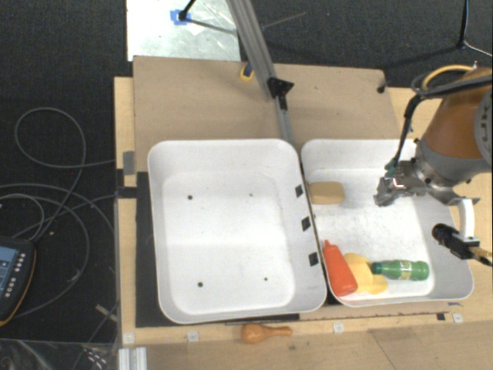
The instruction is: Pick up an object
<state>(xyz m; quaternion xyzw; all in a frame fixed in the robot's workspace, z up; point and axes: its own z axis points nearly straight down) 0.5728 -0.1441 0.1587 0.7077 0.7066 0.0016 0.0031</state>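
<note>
The right bin (pixel 454 284) holds a tan block (pixel 326 193) near its far left corner. Along its near edge lie an orange-red bottle-shaped piece (pixel 339 268), a yellow piece (pixel 367 274) and a green bottle (pixel 400 269) on its side, packed close together. My gripper (pixel 387 190) hangs over the far right part of this bin, right of the tan block and above the green bottle's end of the bin. Nothing shows between its tips.
The left bin (pixel 166 206) stands beside the right one, their rims touching. A small wooden pear-shaped piece (pixel 266 331) lies on the bench in front of the bins. A slanted metal pole (pixel 258 45) crosses the back of the bench.
</note>
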